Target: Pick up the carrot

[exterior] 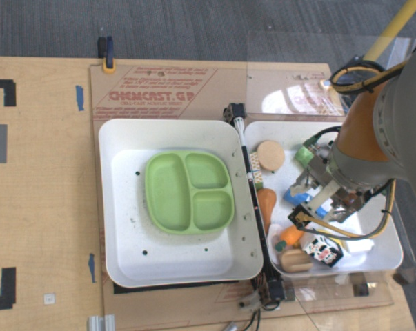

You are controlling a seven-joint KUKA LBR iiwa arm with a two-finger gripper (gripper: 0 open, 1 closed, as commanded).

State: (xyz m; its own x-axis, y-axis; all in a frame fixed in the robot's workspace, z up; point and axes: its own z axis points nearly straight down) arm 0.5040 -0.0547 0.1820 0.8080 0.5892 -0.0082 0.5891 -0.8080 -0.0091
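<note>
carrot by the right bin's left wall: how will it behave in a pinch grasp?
The carrot looks like smooth moulded plastic, so probably rigid, light and a bit slippery. Its rounded, tapering body could roll or squirt out of a pinch. It lies close to the right bin's left wall, beside the divider, so a finger may have little room on that side.

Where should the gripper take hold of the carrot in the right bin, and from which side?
Grip the carrot across its wider upper half, coming straight down from above. It lies lengthwise right beside the bin's left wall, so closing the gripper along the wall's direction looks awkward; fingers on its left and right flanks seem best, though room on the wall side looks tight.
</note>
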